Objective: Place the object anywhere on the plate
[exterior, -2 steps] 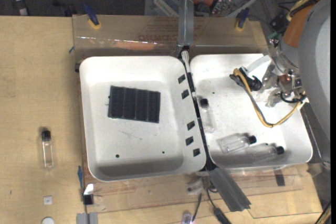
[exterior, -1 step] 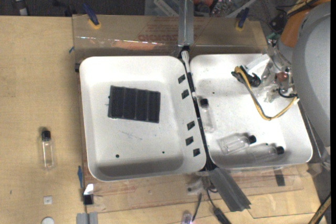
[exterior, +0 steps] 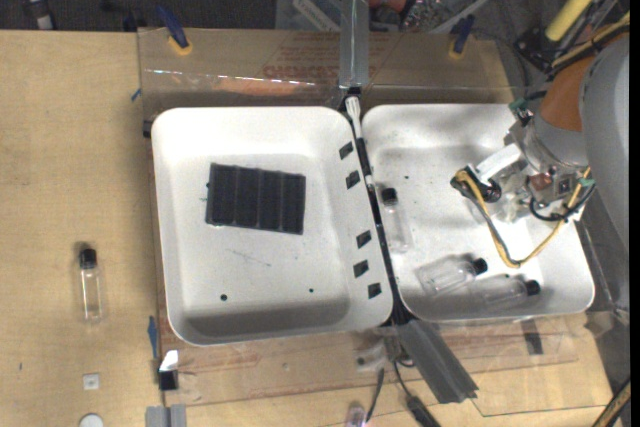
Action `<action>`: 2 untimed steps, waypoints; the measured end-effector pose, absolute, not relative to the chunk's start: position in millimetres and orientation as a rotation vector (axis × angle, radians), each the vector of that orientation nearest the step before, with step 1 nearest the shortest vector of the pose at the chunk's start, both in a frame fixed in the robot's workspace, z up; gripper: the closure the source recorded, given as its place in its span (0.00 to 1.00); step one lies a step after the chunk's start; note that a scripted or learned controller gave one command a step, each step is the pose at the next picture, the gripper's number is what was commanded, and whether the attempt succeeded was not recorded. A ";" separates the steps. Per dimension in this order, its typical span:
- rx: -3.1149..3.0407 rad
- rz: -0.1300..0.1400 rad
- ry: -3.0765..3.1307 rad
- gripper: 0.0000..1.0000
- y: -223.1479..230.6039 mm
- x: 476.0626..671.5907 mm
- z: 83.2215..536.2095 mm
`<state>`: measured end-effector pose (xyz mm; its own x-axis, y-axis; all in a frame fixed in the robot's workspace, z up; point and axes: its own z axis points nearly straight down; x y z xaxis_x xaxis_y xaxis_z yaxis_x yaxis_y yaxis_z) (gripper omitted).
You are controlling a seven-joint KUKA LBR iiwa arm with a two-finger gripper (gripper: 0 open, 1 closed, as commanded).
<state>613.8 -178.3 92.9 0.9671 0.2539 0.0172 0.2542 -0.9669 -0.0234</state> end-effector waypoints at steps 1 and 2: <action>-3.087 -0.013 -0.355 1.00 -181.9 647.9 90.8; -2.895 -0.009 -1.231 1.00 -172.2 647.5 91.2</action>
